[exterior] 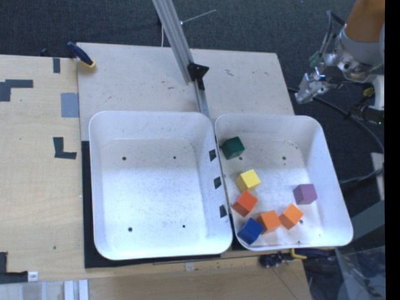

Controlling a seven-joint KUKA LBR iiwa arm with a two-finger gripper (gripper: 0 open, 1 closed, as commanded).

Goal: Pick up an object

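The right bin (pixel 319 136) holds several small cubes: a dark green one (pixel 233 147) near its back left, a yellow one (pixel 249 180), a red-orange one (pixel 245 202), a blue one (pixel 250 230), two orange ones (pixel 270 220) (pixel 290 216) and a purple one (pixel 304 194). My gripper (pixel 307 91) hangs at the upper right, outside and behind the right bin's far corner, well above the cubes. Nothing shows between its fingers.
The left bin (pixel 100 167) stands next to the right one. A slanted metal rail (pixel 175 33) runs down to the bins' shared edge. A blue and yellow clamp (pixel 81 55) lies at the back left of the bench. Cables trail at the right.
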